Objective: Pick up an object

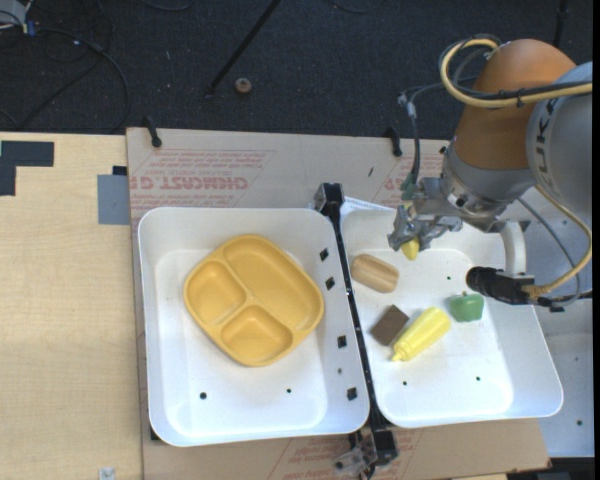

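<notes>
A small yellow piece was seen gripped in the hand, right of centre; it was judged light, rigid, best pinched across its middle.

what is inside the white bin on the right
The right white bin holds a tan bread roll, brown block, yellow bottle and green piece. The gripper covers its far corner.

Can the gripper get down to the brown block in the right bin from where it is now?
Probably yes: the brown block lies uncovered, though the yellow bottle touches its right side, leaving little finger room there. The gripper hovers nearby.
</notes>
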`<state>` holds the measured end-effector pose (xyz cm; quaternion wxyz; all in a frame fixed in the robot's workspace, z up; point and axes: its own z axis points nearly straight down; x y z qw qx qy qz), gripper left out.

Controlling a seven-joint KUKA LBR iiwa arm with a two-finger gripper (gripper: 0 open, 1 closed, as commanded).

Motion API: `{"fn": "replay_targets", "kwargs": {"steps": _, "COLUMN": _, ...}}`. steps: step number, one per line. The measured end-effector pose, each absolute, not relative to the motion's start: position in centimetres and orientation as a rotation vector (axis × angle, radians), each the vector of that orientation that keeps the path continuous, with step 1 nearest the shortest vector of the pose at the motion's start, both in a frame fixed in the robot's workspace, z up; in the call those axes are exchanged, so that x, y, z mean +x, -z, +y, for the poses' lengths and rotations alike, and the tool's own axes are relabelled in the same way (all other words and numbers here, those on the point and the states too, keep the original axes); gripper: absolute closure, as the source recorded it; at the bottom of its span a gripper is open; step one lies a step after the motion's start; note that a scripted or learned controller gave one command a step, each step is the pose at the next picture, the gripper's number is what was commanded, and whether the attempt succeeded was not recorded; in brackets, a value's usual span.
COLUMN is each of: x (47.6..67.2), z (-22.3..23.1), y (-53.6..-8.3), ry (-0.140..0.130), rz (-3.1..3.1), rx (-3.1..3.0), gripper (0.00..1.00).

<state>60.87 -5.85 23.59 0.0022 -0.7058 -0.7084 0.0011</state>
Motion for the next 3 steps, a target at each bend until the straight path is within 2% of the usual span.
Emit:
{"fn": "replay_targets", "kwargs": {"steps": 1, "x": 61.9, "z": -0.3, "y": -23.8, "ry": 0.0, "rz": -2.225, "rx": -2.213, "gripper": 1.0}}
{"fn": "replay_targets", "kwargs": {"steps": 3, "x": 62.1, "z": 9.9, "y": -21.6, "ry": -0.003, "rz": -2.225, "rx": -2.214, "gripper": 1.0}}
